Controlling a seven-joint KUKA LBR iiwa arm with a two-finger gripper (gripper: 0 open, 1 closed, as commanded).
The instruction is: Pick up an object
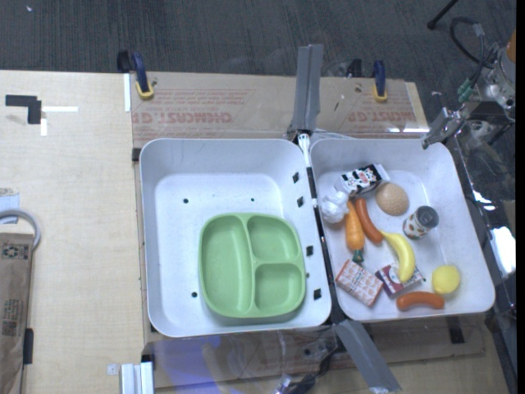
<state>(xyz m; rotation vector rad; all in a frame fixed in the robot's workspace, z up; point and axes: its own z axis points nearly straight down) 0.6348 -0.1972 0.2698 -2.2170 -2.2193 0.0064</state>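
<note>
The right bin [459, 183] holds several toy foods: a black-and-white carton [363, 179], a brown bun [393, 199], a white crumpled piece [333, 208], a carrot [353, 228], a red sausage [368, 220], a banana [402, 254], a small can [422, 220], a lemon [446, 279], a red-and-white box [358, 282] and an orange sausage [420, 301]. My gripper [440, 128] hangs at the bin's far right corner, above the rim and apart from every object. Nothing is visibly in it.
The left bin [164, 220] holds a green divided plate [251, 264]. A grey divider post [308, 89] rises between the bins at the back. Clamps [141, 80] hold the cardboard behind. Cables and arm parts [492, 80] crowd the right edge.
</note>
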